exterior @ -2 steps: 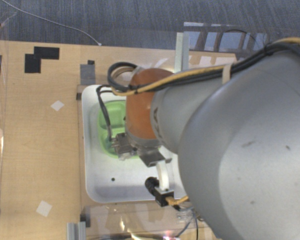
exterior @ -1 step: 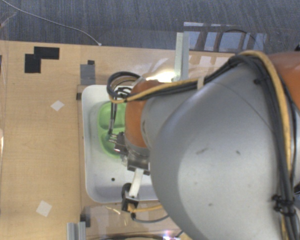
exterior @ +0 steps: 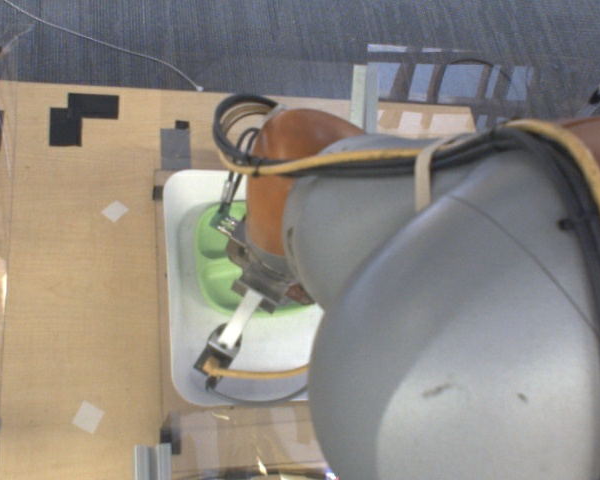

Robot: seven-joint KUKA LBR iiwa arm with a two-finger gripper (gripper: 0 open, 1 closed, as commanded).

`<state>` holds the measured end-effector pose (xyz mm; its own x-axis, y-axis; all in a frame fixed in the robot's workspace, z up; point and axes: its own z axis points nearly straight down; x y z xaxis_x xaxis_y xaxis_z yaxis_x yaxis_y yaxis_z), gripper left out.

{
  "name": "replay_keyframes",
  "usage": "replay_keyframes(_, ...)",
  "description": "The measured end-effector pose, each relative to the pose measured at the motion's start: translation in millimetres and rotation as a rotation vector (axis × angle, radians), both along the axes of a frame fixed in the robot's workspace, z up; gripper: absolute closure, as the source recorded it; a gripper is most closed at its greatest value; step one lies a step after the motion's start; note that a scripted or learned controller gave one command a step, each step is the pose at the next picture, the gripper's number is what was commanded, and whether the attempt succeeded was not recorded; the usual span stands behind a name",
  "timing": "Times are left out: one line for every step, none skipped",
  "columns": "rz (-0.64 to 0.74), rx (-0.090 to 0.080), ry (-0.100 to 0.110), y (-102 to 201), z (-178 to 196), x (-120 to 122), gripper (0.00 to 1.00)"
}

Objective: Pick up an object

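One grey arm (exterior: pixel 460 298) looms nearest, its orange band (exterior: pixel 280 168) above the wrist. Below it, the single pincer (exterior: pixel 250 268) hangs over one white bin (exterior: pixel 185 268) on the table (exterior: pixel 70 288); I cannot tell how far it is open. One lime-green lobed object (exterior: pixel 212 258) lies in the bin's farther half, partly hidden, its visible length running near to far.

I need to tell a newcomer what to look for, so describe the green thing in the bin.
Find the white bin on the wooden bench, beneath the grey arm. Against its left wall lies a green object, partly hidden by the arm. Its bright lime colour and rounded lobes set it apart from everything around it.
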<state>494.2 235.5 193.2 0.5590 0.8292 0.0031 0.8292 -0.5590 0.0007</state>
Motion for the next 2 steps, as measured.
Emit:
replay_keyframes(-0.394, -0.004, 0.006, -1.4, -61.2, 2.6, 1.0)
replay_keyframes(-0.627, 0.013, -0.008, 2.0, -100.6, 48.4, 1.0)
